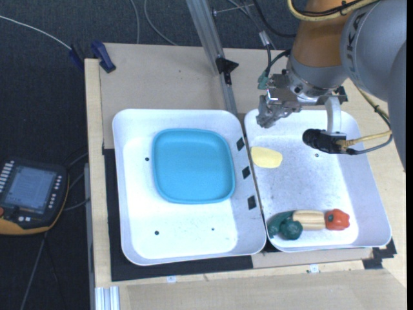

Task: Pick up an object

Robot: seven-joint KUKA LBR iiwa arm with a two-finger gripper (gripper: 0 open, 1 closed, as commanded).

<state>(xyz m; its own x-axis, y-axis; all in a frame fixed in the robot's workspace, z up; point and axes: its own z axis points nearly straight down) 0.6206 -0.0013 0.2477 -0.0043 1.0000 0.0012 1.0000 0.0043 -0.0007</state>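
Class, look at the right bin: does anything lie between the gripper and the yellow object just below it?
Nothing visible does. The gripper hangs at the right bin's far-left corner, and bare bin floor separates it from the yellow object.

Left bin (129, 225): white moulded plastic, smooth, faintly glossy, a few dark specks. Right bin (361, 192): same white plastic, floor dulled by grey scuffing. Blue plate (193, 165): smooth plastic, soft sheen. Yellow piece (266, 157): matt, smooth, plastic-looking. Toy at the near edge, wood-coloured middle (308, 219): matt, with a glossy red end (336, 219) and a dull green end (285, 227). Bench top (161, 76): pale wood board, matt. Arm casing (381, 31): smooth grey, satin; orange band (326, 11) glossy. Slanted pole (206, 28): brushed metal. Floor (39, 95): dark, rough carpet-like weave.
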